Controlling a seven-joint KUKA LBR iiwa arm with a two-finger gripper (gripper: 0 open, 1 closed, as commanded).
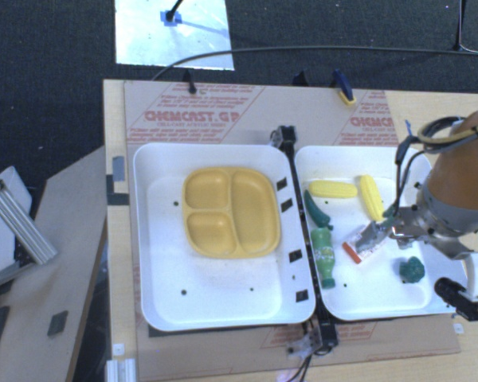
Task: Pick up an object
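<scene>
Centrally, gripper (372, 237) low in right bin (382, 309), green bottle (324, 256) beside divider.

Loose objects in the right bin

A green bottle (324, 256) is laid lengthwise along the left wall, with a dark green pepper-like piece (315, 208) just above it. Two yellow corn-like pieces (332, 189) (371, 196) are set near the top, one level, one slanted. A dark green lump (412, 270) is seen at lower right, a small red-and-white item (352, 251) mid-bin.
</scene>
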